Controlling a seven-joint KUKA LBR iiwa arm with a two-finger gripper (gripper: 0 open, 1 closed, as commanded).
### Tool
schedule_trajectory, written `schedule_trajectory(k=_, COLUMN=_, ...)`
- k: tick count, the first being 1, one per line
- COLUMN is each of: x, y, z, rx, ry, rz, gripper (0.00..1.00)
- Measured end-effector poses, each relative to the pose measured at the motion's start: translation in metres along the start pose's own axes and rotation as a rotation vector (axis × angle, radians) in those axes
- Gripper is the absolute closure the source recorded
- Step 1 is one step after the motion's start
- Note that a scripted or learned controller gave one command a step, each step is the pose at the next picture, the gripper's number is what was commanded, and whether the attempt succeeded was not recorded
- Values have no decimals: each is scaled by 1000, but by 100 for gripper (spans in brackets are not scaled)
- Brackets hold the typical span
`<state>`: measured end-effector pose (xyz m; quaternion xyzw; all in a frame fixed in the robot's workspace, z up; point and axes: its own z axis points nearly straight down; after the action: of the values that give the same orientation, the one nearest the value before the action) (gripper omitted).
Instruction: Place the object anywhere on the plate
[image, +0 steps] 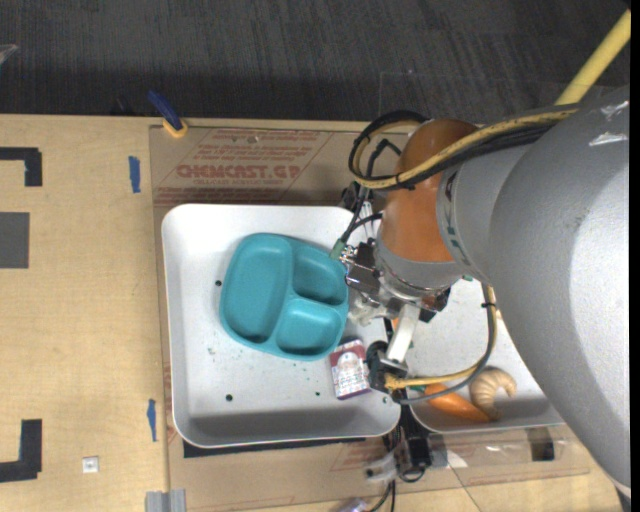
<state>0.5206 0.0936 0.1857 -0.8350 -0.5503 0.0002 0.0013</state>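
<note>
claw (362, 290): state cannot tell | teal plate (270, 295): just view-left of claw | pink packet (348, 371): just below claw

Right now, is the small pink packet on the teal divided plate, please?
Off: the small pink packet lies on the white bin's floor, beside the teal plate.

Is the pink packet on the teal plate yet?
No, the pink packet is off the teal plate, over the white bin floor beside the plate's lower-right edge.
</note>
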Motion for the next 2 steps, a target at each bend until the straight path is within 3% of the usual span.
schedule_trajectory(k=1, x=61, y=1, z=-21, rx=-2, ry=-2, rz=191, gripper=100)
schedule_trajectory(k=2, x=146, y=1, z=-61, rx=-3, ry=-1, rz=396, gripper=100)
